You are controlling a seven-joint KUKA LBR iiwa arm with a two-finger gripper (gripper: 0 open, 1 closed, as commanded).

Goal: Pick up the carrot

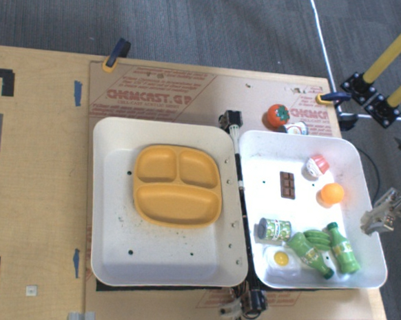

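We are looking down on a cardboard-covered wooden bench (33, 177) with grey carpet behind it. The gripper (383, 213) is hovering over the right bin (266, 157) at its outer rim. We cannot tell how wide it is open, and we are seeing nothing held in it.

Nearest the jaws, just toward the middle of that bin, a rounded orange piece (331, 194) is lying alone. We are taking it as the carrot, though its shape is leaving us unsure. We are judging that a good grasp means centring over it before descending and closing across its width.

Beyond it lie a brown bar (288, 185) and a red-and-white piece (316, 166). Green toys (318, 249), a can (274, 230) and an egg (280, 258) are crowding the lower corner.

Farthest off, the left bin (107, 204) is holding a yellow divided plate (177, 186).
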